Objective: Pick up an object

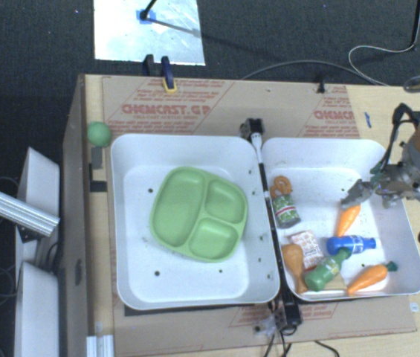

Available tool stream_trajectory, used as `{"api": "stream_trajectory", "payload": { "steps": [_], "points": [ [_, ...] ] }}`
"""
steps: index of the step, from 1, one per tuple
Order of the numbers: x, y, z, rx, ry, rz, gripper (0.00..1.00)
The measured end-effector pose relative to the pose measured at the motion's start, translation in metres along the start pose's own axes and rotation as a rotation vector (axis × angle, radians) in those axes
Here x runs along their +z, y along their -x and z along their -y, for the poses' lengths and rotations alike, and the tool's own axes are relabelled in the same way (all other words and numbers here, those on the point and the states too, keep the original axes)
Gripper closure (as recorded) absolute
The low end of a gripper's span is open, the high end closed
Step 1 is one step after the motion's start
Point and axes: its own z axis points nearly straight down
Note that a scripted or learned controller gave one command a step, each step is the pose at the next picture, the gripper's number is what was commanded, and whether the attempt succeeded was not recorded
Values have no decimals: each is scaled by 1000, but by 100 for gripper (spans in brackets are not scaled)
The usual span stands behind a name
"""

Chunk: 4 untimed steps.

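So the claw (363,192) is hanging over the right bin (321,158), toward its upper right corner, right above the top end of an orange carrot (348,219). Honestly can't tell if it's released or clenched, it's just a dark blurry lump at this angle, and nothing is visibly sitting in it. My guess is it's lining up on that carrot since that's the closest thing under it.

All the pickable stuff is heaped in the lower half of the right bin: a blue bottle (351,244) just below the carrot, a green bottle (326,271), a second carrot (368,277) at the lower right, a little red-and-white packet (306,246), and a small jar (286,212) near the divider. Pretty crowded, so a clean grab without bumping neighbours looks tricky.

The left bin (135,199) just holds a green divided plate (198,213), sitting flat in the middle.

The counter (217,106) is covered with printed cardboard, a green ball (98,132) perched at its left edge. Dark carpet behind it, with a shiny sheet (149,19) at the upper left.
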Motion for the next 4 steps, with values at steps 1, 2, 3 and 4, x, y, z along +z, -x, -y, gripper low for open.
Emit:
{"api": "stream_trajectory", "payload": {
  "steps": [1, 2, 3, 4],
  "points": [
    [123, 28, -2, 2, 1, 1, 0],
    [113, 28, -2, 1, 2, 1, 100],
    [-14, -30, 41, 0, 4, 0, 100],
    [-44, -108, 41, -2, 2, -2, 100]
  ]
}}
